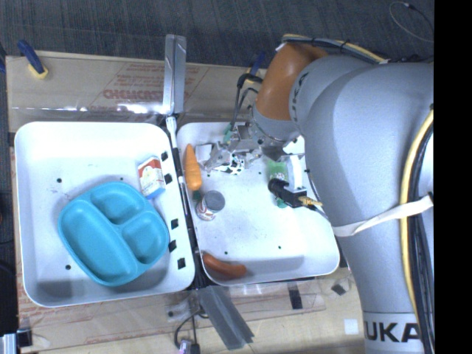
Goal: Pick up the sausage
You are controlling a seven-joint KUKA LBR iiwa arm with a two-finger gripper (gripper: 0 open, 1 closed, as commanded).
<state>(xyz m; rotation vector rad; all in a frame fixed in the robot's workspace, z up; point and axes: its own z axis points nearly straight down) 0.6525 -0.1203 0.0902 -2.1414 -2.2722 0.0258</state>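
The sausage (223,266) lies on the floor of the right bin (313,245), 1 of 2 white bins set side by side. It is reddish brown and rests lengthwise against the near wall, close to the corner by the divide between the bins.

My gripper (218,155) is at the far end of the same bin, low over the floor and well apart from the sausage. From this slant I cannot tell how far it is open or whether it has hold of anything. My grey arm, with its orange band (284,80), comes in over the bin's right side and covers much of that edge.

An orange carrot (192,168) lies just beside my gripper, along the bin's left wall. A small round grey tin (212,201) sits near the carrot's nearer tip, between my gripper and the sausage. A green thing (278,172) shows under my wrist, too hidden to name.

In the left bin (37,198), a blue divided plate (110,231) lies with a small red and white carton (151,175) touching its far edge.
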